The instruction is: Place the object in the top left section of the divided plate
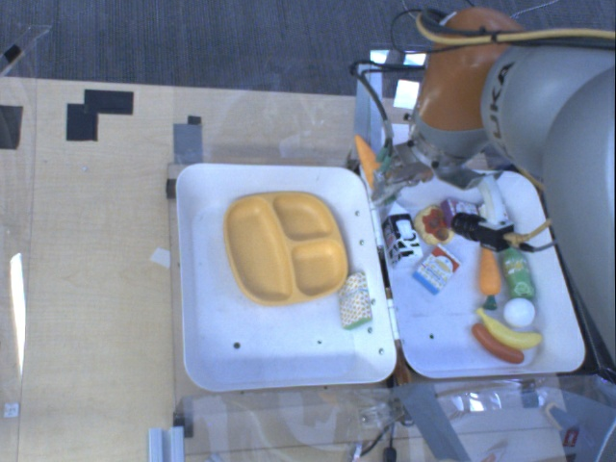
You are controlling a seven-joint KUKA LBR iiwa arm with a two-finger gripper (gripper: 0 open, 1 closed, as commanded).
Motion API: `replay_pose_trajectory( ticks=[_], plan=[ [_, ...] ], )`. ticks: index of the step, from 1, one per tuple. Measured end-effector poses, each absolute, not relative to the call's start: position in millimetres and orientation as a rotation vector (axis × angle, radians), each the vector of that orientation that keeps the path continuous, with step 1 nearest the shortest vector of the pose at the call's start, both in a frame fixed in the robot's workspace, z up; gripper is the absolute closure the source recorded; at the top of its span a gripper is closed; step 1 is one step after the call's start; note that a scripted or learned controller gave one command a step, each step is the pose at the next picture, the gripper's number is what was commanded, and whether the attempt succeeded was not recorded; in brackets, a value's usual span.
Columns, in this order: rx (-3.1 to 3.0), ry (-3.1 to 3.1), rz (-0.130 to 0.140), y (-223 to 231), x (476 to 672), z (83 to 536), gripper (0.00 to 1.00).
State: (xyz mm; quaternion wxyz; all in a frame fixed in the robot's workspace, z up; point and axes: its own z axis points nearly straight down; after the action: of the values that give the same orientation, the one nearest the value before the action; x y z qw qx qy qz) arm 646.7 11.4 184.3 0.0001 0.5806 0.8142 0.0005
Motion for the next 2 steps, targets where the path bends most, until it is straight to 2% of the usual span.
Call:
replay_pose_trajectory(
  ticks=[1, 2],
  plan=[
    [1.824, 2.557, 0.002, 11.3, 646.8, 184.5, 0.0],
    [1.82, 2.558, 0.004, 12.2, 647.5, 195.2, 1.0]
  ],
)
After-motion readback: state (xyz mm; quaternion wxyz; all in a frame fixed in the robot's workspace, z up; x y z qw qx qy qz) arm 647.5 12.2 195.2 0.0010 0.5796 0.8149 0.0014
